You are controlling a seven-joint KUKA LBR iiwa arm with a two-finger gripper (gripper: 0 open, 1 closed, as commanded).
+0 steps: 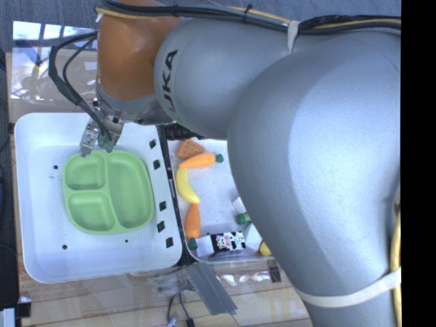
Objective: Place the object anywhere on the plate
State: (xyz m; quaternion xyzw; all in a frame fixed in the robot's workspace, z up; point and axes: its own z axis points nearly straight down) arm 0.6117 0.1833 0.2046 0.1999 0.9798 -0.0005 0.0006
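The jaws (95, 142) hang just over the 12 o'clock rim of the light green, three-compartment plastic plate (109, 191), near its upper-left corner. The metal fingertips sit close together and point down toward the plate; whether anything is pinched between them cannot be told, and how far apart they stand is also unclear.

Above the jaws, at 12 o'clock, rises the arm's orange band (129, 46), with black cables (68, 73) looping beside it at 9 o'clock. The big grey arm (293, 148) spreads off toward 3 o'clock and covers much of the right-hand bin.

The plate lies flat in the left shallow white bin (34, 203), roughly at its middle, with bare white floor around it on all sides.

Across the divider, at 3 o'clock from the plate, the right shallow white bin (214, 196) holds a scatter of toy food. An orange carrot with a green tip (201, 160) lies near the far end, with a tan waffle-like piece (191, 147) touching it at 11 o'clock. A yellow banana (186, 185) lies just beneath the carrot, and a second orange carrot (193, 222) lies at 6 o'clock from the banana. A small black-and-white carton (228, 242) rests at the near edge, beside the arm.
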